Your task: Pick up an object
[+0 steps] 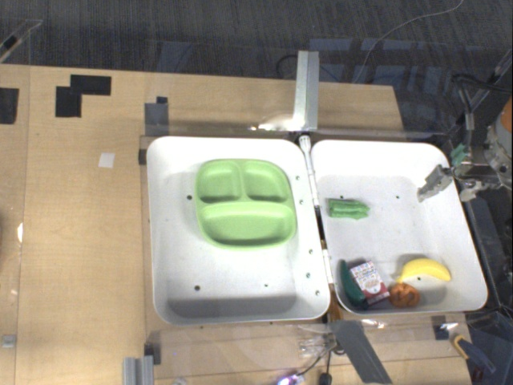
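The right bin [385, 167] holds a small green object [348, 208] near its left wall. Along its front edge lie a yellow banana [425, 271], a small printed packet [368, 277], a dark green item [348, 283] and a brown-orange lump [405, 295]. My gripper [437, 184] hangs over the right bin's right rim, well apart from all of these, with nothing seen in it. The arm's wrist is cut off by the view's right edge.
A green divided plate [244, 201] lies in the left bin [172, 279]. A metal post [308, 91] stands behind the seam between the bins. Cables and dark gear crowd the far right beside the arm.
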Controlling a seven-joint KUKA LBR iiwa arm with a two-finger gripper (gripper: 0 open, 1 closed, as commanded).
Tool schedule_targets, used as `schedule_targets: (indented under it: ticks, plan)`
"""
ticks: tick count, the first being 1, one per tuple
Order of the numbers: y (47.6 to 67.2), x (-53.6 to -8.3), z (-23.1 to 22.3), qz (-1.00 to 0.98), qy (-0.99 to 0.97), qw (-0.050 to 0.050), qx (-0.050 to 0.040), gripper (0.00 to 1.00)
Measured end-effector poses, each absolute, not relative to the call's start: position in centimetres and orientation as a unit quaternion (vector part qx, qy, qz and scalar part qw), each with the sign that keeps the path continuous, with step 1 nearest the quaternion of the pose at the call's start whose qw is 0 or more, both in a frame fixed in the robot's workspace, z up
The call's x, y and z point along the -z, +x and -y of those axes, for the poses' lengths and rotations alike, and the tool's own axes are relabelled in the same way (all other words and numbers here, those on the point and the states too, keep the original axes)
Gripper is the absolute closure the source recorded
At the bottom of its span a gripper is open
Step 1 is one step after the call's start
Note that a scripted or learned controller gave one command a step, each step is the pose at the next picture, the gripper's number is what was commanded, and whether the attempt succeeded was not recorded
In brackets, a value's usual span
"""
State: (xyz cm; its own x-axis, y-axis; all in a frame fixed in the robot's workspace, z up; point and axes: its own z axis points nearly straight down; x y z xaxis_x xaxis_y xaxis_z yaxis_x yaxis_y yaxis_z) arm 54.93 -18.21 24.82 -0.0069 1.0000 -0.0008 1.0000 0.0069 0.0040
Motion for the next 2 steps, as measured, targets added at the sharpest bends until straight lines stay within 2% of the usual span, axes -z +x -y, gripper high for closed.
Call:
schedule_targets:
  ticks: [1,2]
  plan:
    - [55.8,-13.2,13.4,-0.716,0.698,0.001,-0.0008,0.0]
    - [59.2,-11.1,8.2,-0.794,0.608,0.003,-0.0019,0.0]
